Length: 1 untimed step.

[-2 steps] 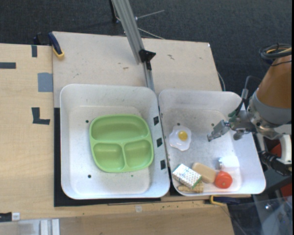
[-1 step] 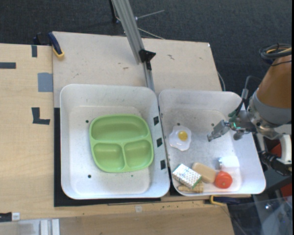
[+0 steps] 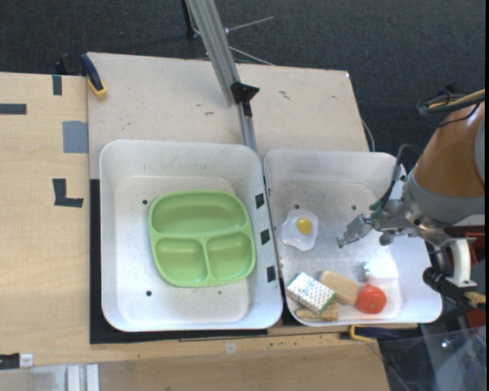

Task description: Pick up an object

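Note:
The right bin (image 3: pixel 326 165) holds a fried-egg toy (image 3: pixel 301 229) near its left wall. Along its front edge lie a small green and white box (image 3: pixel 311 292), a tan bread-like piece (image 3: pixel 340 286) and a red tomato-like ball (image 3: pixel 372 299). My gripper (image 3: pixel 354 232) hangs over the middle of this bin, to the right of the egg and above the tan piece. Nothing is visibly held in it. The grey arm with its orange band (image 3: pixel 448 165) comes in from the right.
In the left bin (image 3: pixel 114 218) lies a green divided plate (image 3: pixel 202 237). A metal pole (image 3: pixel 220 47) slants down from the top to the wall between the bins. A blue and yellow clamp (image 3: pixel 93 75) sits at the bench's back left.

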Available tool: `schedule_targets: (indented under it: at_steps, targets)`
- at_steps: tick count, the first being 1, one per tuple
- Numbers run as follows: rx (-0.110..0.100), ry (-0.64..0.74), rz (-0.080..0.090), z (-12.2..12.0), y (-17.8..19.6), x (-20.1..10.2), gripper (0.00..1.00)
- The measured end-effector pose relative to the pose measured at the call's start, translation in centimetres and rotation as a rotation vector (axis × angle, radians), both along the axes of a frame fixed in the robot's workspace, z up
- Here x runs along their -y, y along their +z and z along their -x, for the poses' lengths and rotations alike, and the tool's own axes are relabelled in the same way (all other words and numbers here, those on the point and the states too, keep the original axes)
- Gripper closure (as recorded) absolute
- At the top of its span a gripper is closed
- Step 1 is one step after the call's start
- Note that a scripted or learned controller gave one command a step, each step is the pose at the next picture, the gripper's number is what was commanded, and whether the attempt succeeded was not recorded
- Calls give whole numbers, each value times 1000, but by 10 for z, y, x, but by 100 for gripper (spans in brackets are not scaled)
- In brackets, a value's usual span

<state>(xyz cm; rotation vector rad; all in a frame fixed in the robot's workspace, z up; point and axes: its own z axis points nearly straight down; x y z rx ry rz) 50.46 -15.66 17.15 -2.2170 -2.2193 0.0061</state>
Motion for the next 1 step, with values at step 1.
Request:
schedule_targets:
  at_steps: [1]
  targets:
    - [0, 1, 0, -4, -45, -2, 0]
